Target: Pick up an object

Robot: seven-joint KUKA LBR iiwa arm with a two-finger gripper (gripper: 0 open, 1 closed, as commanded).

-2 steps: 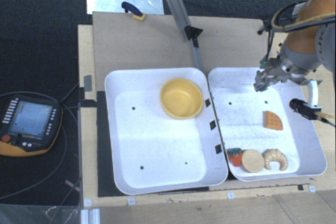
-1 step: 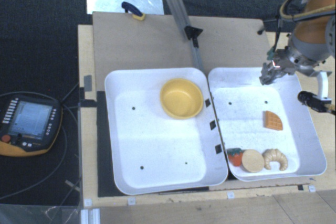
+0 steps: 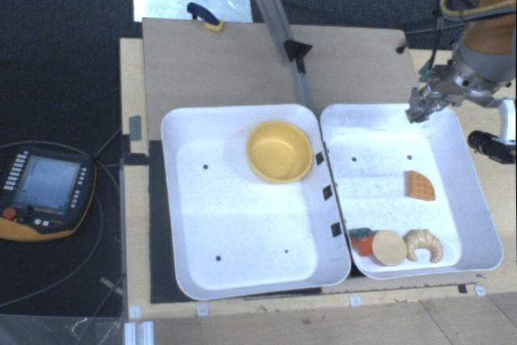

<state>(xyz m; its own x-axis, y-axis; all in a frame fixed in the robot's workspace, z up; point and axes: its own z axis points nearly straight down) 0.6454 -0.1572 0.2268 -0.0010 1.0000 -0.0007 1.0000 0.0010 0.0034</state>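
Gripper (image 3: pixel 420 105) hovering over the right bin's (image 3: pixel 380 129) far right corner, finger spread impossible to tell, nothing seen in its grip, waffle (image 3: pixel 419 186) lying mid-bin nearer the camera, croissant (image 3: pixel 425 245), round biscuit (image 3: pixel 388 247) and tomato (image 3: pixel 361 241) sitting along the near edge, yellow bowl (image 3: pixel 279 150) resting in the left bin (image 3: pixel 202 246)

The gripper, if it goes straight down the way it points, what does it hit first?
Probably bare floor of the right bin near its top right corner; the gripper hangs well apart from the waffle piece. Depth is unclear.
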